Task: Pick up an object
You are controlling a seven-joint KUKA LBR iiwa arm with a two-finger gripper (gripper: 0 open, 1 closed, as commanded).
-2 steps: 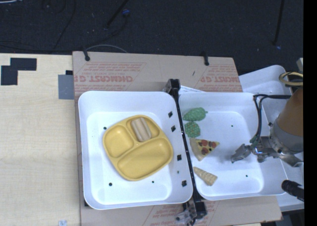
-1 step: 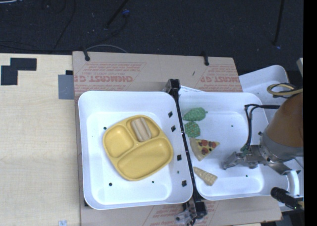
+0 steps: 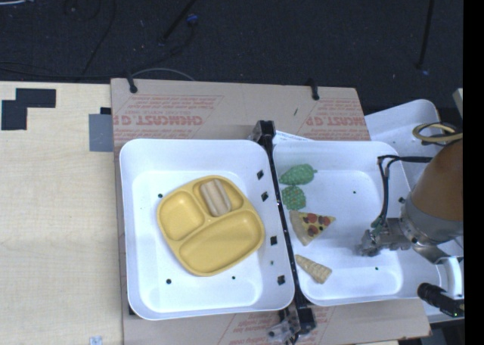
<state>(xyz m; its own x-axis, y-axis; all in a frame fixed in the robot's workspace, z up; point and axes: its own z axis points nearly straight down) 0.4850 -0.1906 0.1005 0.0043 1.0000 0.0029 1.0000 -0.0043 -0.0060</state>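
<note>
The claw [image 3: 372,243] sits low in the right bin [image 3: 393,287], near its right wall, at the end of the grey arm [image 3: 435,203] that comes in from the right. It shows as a small grey metal cluster over bare white floor. How far apart its tips stand cannot be told from this slanted view, and nothing is visible between them.

The nearest things lie to its left, in the same bin. A toy pizza slice [image 3: 311,225] lies flat, apart from the claw. Nearer the front wall is a tan cone [image 3: 313,268], lying on its side. By the divider between the bins are two green leafy pieces [image 3: 296,185], one behind the other, close together.

The left bin [image 3: 144,184] holds a yellow tray [image 3: 215,241] with three compartments; a tan sausage-like piece [image 3: 217,197] rests in the rear right compartment.

All of these look like light play food. The pizza slice seems thin and flat, likely hard to pinch from above except across its narrow point. The cone looks stiff and a little rounded, so it may roll; gripping across its wider end seems safest. The green pieces look softer and bumpier, and may give a firmer hold. The pizza slice is the closest candidate.
</note>
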